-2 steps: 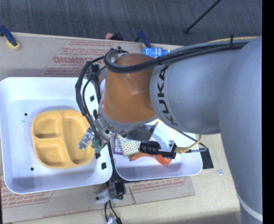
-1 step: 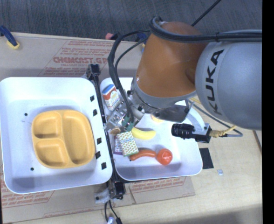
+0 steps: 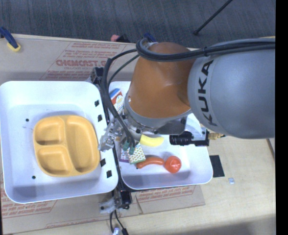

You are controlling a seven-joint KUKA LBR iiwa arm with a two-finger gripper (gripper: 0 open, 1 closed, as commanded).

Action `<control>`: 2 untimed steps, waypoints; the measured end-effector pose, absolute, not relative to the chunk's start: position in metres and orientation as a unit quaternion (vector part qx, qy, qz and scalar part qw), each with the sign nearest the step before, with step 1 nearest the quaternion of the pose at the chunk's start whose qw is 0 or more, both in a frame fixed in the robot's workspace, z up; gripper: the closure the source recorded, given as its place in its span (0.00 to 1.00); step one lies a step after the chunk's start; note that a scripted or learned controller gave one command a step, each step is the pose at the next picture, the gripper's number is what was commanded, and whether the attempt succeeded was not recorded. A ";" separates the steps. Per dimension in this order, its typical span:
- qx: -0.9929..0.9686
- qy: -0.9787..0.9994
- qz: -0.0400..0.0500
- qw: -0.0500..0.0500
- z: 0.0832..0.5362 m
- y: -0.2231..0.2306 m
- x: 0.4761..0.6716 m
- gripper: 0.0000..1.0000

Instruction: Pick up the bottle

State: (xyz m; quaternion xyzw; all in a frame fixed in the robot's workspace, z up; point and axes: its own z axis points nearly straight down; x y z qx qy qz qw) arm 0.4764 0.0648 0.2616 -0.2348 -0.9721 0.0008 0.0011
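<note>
Much of the right bin (image 3: 203, 173) lies under the arm, so the bottle cannot be placed, and the claw (image 3: 115, 137), its state unreadable, risks snagging the bins' shared wall.

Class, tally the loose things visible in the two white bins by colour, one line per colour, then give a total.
Yellow: 2, the yellow sectioned plastic tray and a small yellow rounded piece
Orange-red: 1, the orange-red plastic ladle
Multicoloured: 1, a patterned flat packet
Total: 4

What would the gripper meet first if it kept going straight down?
Probably the green patterned packet just under the gripper, near the right bin's left wall; depth is hard to judge.
</note>
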 end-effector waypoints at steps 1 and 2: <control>-0.265 -0.964 0.001 0.002 0.206 0.052 0.476 1.00; -0.254 -0.967 0.001 -0.001 0.314 -0.017 0.477 1.00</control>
